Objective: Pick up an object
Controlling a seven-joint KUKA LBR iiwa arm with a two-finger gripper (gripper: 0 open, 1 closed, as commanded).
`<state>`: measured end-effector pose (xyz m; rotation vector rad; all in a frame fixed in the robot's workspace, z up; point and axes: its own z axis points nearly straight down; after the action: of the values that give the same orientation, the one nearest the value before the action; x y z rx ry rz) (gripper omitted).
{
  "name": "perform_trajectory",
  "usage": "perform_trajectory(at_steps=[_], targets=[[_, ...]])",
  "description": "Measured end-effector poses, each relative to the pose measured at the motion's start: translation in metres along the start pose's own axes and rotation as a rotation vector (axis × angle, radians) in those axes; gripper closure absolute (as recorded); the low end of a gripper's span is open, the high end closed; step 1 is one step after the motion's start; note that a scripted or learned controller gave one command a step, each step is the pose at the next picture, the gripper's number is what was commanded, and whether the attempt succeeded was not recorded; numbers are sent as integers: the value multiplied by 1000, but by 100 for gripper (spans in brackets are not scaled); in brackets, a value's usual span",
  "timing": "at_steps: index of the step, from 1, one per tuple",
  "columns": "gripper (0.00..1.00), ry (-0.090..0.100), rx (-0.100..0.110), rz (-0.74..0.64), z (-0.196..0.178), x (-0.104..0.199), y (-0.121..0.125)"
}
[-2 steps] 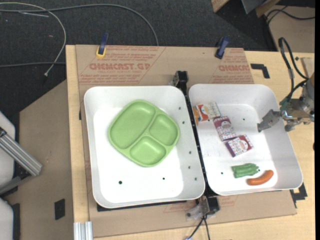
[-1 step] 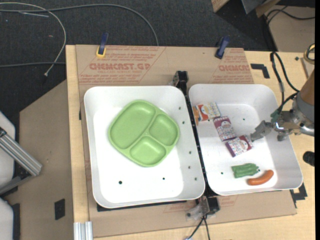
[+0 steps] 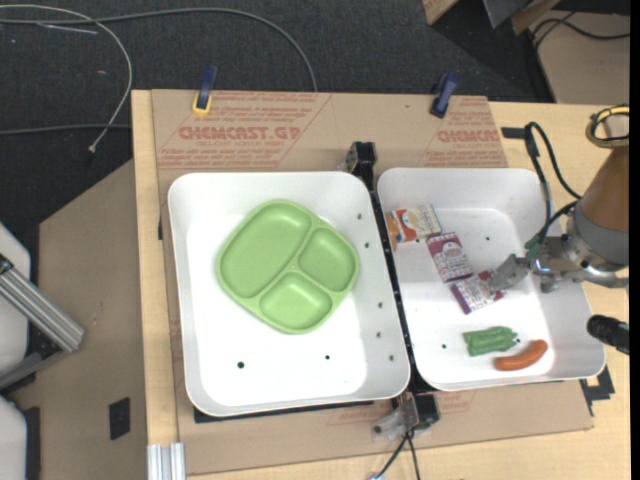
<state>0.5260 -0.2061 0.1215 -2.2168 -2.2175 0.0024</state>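
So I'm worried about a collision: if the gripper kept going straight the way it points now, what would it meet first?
The gripper points left across the right bin. First in its line is the purple packet, just ahead of its tip, though from above I cannot judge its height over it.

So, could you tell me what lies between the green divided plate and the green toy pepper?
In the camera view, between the green divided plate and the green toy pepper lie bare white bin floor and the two bins' adjoining rims; no object sits there.

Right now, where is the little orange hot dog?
In the camera view, the orange hot dog lies in the right bin, near its front right corner, just beside the green toy.
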Motion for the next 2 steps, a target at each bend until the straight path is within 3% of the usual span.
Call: perform_trajectory(at_steps=[1,2], targets=[[0,3,-6,-1,34,1,2],[100,-5,-20,-1,19,0,6]])
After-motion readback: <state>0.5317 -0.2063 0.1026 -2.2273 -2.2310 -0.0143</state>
